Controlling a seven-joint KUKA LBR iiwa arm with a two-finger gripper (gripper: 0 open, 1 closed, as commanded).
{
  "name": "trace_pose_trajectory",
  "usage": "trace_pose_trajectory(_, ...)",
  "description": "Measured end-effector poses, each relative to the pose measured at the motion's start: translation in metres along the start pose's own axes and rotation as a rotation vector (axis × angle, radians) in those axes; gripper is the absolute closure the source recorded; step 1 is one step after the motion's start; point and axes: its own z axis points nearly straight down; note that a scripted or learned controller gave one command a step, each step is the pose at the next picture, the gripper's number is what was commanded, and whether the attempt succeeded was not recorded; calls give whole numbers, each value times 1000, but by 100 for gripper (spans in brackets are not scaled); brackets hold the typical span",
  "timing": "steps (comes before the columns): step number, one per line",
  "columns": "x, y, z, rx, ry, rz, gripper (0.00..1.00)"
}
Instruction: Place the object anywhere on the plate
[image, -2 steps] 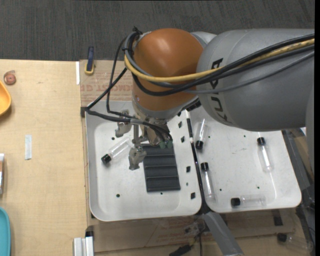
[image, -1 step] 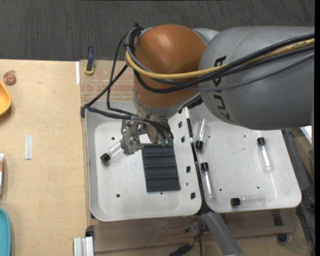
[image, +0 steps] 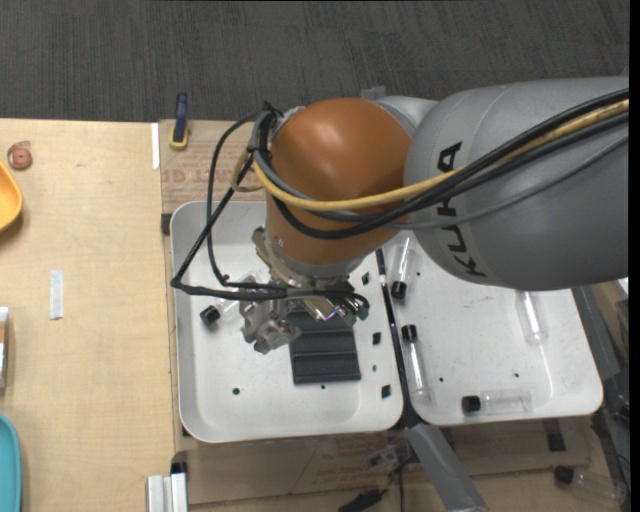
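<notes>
Arm positioned over the left bin (image: 200, 400).
The gripper (image: 268, 330) is held low beside a dark ribbed block (image: 325, 358); finger state cannot be told.

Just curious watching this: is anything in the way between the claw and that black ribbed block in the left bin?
Nothing visible does. The gripper sits right at the black ribbed block's upper edge in the left bin.
</notes>
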Motion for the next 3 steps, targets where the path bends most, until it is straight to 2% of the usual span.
trace_pose_trajectory(1,-27,-21,117,0,-1,-191,100)
trace_pose_trajectory(2,-42,-98,8,1,-5,-495,100)
trace_pose_trajectory(3,-93,-80,70,0,-4,-585,100)
